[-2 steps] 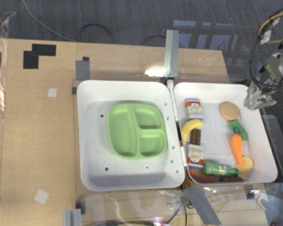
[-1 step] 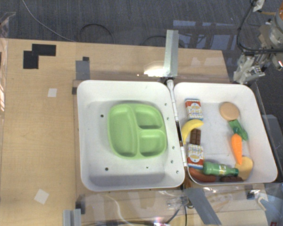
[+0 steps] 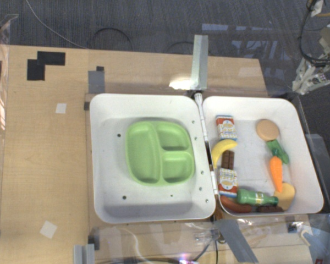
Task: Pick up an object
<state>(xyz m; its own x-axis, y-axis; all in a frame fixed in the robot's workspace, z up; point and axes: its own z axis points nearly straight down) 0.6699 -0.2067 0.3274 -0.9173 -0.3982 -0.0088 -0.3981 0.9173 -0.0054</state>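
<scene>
The right bin [image 3: 297,120] holds several toy foods. A red and white can [image 3: 225,127] lies near its left wall, with a yellow banana [image 3: 221,149] and a brown chocolate bar [image 3: 227,159] just below it. A second can [image 3: 227,181] lies lower down. Along the front wall lie a green bottle [image 3: 256,197] and a reddish sausage [image 3: 235,205]. An orange carrot [image 3: 276,172] with a green top [image 3: 279,150] sits at the right, below a tan round cookie [image 3: 267,129]. A yellowish piece [image 3: 286,191] rests by the carrot's tip.
The left bin [image 3: 107,202] holds a green divided plate [image 3: 159,152]. A metal post [image 3: 200,62] stands behind the divider between the bins. Cables and pale hardware [image 3: 313,76] hang beyond the right bin's far right corner. Bare wooden bench [image 3: 38,164] lies to the left.
</scene>
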